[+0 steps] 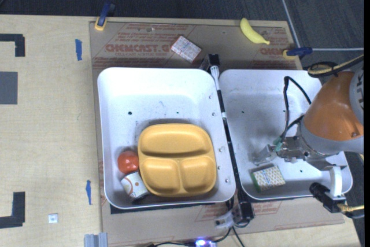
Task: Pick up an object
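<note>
Gripper point(267, 153), its state hidden, sits low in the right bin point(243, 95) just above a sponge point(269, 177); the left bin point(115, 89) beyond holds a yellow tray point(176, 158).

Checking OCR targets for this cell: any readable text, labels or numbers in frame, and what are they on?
"CHEMCAST": red print on the brown board behind the left bin; the letters after it are hidden by a small patterned block.
More red print along the board's top edge and at its right end near the banana: too small and blurred to read.
Block in the right bin: speckled pattern, no legible text.
</note>
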{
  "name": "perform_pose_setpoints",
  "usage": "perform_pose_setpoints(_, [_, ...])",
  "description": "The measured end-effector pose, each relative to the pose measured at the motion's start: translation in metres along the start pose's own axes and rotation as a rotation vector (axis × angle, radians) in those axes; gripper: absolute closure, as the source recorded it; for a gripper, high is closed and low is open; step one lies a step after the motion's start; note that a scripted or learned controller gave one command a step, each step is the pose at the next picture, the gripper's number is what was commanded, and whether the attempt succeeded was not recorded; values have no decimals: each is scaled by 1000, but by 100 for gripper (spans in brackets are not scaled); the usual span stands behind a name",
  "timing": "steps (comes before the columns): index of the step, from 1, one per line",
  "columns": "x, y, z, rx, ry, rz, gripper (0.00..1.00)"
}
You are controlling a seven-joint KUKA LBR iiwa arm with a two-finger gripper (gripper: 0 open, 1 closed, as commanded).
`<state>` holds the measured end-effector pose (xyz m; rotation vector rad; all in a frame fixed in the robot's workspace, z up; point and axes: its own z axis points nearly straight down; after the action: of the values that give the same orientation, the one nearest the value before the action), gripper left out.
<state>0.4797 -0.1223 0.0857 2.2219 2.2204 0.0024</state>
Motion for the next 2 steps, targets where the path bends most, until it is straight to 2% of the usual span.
perform_pose_setpoints(1, [0,2,-10,-5,-1,0,100])
perform_pose_setpoints(2, [0,2,-10,-5,-1,0,0])
